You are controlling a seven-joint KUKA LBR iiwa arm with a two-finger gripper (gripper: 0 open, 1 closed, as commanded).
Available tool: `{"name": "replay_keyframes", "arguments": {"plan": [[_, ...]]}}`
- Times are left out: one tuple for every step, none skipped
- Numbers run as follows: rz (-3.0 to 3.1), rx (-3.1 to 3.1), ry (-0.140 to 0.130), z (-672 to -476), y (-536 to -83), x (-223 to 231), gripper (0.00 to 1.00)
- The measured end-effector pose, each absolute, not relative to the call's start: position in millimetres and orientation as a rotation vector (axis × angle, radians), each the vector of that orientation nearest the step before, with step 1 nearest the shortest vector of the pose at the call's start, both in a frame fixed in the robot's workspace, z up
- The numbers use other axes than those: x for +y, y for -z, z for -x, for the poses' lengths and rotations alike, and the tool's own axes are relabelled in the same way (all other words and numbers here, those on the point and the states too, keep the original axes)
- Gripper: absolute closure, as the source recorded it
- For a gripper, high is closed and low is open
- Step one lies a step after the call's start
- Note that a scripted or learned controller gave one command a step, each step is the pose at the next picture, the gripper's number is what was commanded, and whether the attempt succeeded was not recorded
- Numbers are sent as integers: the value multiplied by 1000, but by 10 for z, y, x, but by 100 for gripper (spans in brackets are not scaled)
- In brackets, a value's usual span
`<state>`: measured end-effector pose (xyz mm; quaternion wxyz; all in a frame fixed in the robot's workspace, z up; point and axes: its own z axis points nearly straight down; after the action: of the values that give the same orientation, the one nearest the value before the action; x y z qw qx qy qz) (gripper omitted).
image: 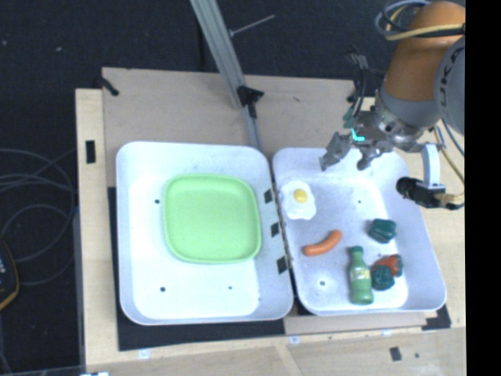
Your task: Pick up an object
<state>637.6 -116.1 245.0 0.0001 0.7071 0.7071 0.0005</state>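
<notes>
My gripper [350, 156] hangs open and holds nothing at the upper right of the frame, above the fried egg [298, 200] in the right bin [423, 233].

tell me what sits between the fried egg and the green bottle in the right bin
In the camera view, the orange sausage lies between the fried egg and the green bottle, apart from both, on the right bin floor.

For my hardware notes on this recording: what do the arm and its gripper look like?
The arm is grey with a broad orange band above the wrist. Looped cables, pale and dark, run over its top. The gripper has two dark grey fingers under a grey metal wrist, with a small teal light between them. A black cylindrical part with a white bracket sticks out beside it.
</notes>
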Motion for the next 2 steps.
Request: {"name": "replay_keyframes", "arguments": {"plan": [[-2221,2221,-1,-6376,-2450,-1161,0],[-2225,2222,5,-6337,-1890,-1260,0]]}}
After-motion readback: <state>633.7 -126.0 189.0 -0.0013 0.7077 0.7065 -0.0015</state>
